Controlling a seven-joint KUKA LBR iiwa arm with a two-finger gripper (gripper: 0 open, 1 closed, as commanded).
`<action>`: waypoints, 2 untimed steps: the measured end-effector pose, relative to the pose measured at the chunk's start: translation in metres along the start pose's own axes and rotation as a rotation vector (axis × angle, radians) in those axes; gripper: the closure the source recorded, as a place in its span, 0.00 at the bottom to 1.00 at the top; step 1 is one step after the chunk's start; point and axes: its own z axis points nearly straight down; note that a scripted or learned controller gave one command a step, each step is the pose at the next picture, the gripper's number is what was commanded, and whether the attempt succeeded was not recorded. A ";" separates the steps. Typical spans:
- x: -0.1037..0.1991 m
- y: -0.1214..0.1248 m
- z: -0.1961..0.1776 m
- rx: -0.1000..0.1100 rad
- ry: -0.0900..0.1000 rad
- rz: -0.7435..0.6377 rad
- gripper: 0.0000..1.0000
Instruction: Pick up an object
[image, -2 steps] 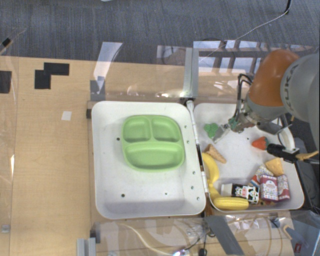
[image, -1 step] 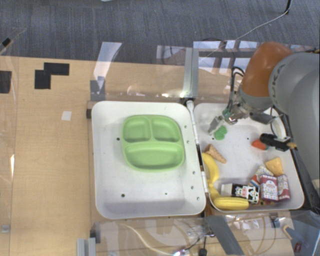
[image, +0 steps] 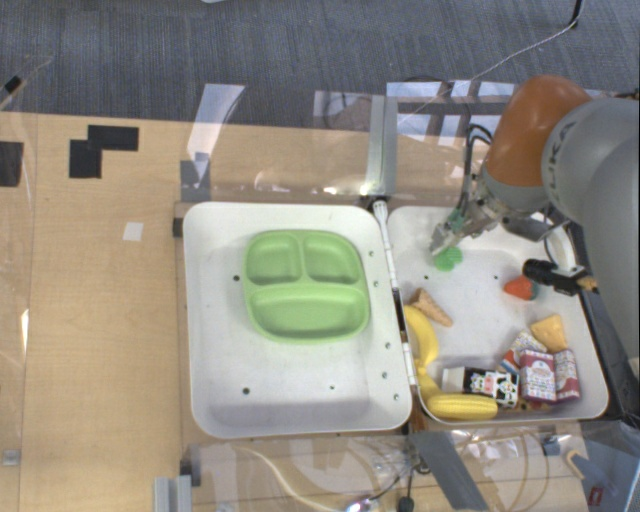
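Gripper (image: 441, 240) low over the back left corner of the right bin (image: 596, 400), tips just above a small green piece (image: 448, 258), touching or barely apart; open or closed, cannot tell, and nothing seen held. In the same bin: 2 bananas (image: 425, 338) along the left wall and front, a cone (image: 432, 307), a red piece (image: 518, 290), an orange wedge (image: 548, 332) and cartons (image: 540, 376) at the front right. In the left bin (image: 215, 400), 1 green 3-part plate (image: 305, 285), flat, near the middle.
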 end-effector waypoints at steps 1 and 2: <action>-0.017 -0.049 0.014 0.002 0.004 -0.185 1.00; -0.003 -0.004 0.015 0.003 0.007 0.025 1.00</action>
